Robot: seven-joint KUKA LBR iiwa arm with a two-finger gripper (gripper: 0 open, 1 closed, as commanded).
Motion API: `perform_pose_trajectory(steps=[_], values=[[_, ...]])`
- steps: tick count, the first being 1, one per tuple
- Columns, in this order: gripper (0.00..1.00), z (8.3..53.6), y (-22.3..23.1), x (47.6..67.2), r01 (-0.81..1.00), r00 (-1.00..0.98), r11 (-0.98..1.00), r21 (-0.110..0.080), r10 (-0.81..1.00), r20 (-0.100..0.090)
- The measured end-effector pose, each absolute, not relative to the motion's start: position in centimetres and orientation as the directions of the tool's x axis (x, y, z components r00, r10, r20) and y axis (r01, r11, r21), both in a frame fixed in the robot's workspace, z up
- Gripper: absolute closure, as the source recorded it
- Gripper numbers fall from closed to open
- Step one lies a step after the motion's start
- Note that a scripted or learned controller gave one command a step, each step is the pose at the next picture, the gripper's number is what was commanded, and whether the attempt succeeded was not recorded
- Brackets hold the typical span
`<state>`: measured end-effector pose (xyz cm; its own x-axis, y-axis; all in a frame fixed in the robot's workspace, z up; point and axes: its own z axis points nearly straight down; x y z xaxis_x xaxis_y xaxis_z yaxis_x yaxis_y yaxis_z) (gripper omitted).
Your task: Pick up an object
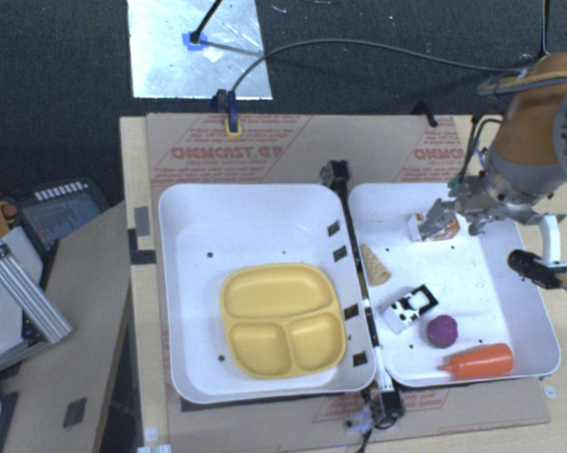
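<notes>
The gripper (440, 225), its state unreadable, crowds a small orange-white object (432, 229) near the right bin's (542, 336) far edge, risking a glancing miss.

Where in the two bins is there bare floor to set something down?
Left bin: bare floor behind and left of the yellow tray. Right bin: open middle between the gripper and the orange bottle. Crowded near the divider: cone, black-and-white block, purple ball.

Arm (541, 116): cut off by the edge at three o'clock.
Gripper (440, 221): fingertips too blurred to judge.
Small object (434, 228): partly hidden under gripper, identity unclear.
</notes>
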<state>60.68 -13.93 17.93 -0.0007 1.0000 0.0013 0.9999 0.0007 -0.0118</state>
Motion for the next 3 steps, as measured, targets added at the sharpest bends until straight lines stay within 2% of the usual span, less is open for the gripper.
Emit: perform_pose_trajectory(steps=[1,3], values=[[0.00,18.7,-13.9,61.0,1.000,-0.003,0.003,0.001,1.000,0.000],[0.00,8.7,-14.8,61.0,1.000,-0.002,0.002,-0.002,1.000,0.000]])
